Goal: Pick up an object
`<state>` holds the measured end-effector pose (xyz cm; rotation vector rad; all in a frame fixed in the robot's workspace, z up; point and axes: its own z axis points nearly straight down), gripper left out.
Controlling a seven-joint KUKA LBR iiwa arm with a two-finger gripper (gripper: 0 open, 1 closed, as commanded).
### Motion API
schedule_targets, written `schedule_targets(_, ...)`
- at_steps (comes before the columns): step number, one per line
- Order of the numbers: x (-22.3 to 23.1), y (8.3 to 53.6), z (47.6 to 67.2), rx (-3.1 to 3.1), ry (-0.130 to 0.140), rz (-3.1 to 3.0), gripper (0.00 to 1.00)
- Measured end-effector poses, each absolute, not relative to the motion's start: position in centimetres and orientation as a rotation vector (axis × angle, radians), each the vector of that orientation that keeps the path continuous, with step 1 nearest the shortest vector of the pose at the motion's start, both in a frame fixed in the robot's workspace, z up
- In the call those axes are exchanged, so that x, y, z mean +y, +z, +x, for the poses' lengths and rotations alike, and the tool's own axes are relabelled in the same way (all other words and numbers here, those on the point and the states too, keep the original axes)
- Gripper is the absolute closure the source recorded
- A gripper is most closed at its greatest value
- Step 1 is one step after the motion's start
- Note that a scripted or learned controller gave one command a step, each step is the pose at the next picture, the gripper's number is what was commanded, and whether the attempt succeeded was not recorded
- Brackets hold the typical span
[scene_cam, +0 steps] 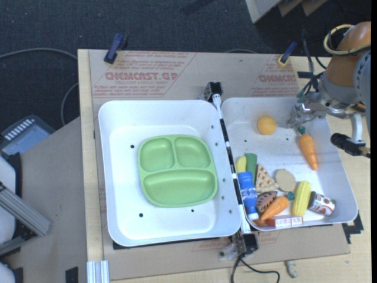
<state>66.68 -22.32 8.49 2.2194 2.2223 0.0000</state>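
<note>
bins [118, 175]: smooth white plastic, slight sheen | divided plate [177, 171]: matt green plastic | bench top [147, 72]: brown printed paper over board, matt | toy carrot [308, 150]: smooth orange plastic | gripper [301, 118]: dull grey metal

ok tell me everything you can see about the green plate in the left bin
The green plate looks like smooth pale-green plastic, a rounded rectangle split into three compartments: two small ones toward the far side and one wide one nearer the camera. It lies flat, right way up, near the middle of the left bin, touching only the bin floor.
</note>
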Motion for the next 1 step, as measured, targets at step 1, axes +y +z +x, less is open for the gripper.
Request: schedule_targets(1,-22.41,10.67,58.19,2.220,0.000,2.221,0.00)
